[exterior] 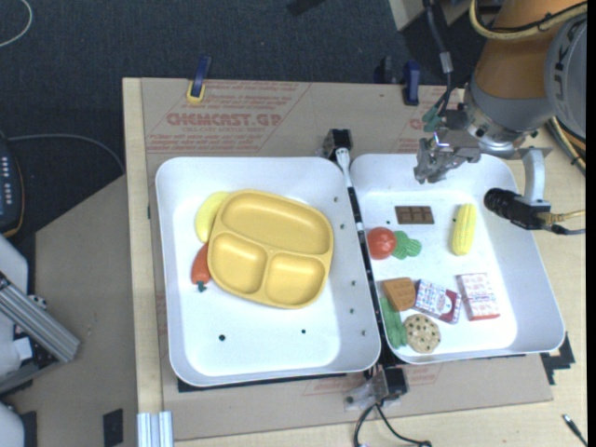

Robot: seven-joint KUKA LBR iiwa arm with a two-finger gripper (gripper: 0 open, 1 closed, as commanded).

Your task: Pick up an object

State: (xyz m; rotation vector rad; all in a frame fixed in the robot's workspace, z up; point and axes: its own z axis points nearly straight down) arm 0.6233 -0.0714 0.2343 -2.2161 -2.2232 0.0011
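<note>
My gripper [430,170] hangs over the far edge of the right bin [531,287], with nothing between its fingers. Below it in that bin lie a brown chocolate bar [414,215], a yellow corn cob [463,228], and a red tomato [380,242] beside a green leafy piece [406,245]. Nearer the front are a toast slice [399,292], a red-and-white packet [435,300], a second red-and-white packet [478,296], a cookie [422,332] and a green pod [392,324].
The left bin [186,324] holds a yellow divided tray [270,248], upside-up, with a yellow banana-like piece [209,214] and a red-orange pepper [201,267] tucked at its left side. Black clips sit between the bins at the far [337,142] and near [391,380] ends.
</note>
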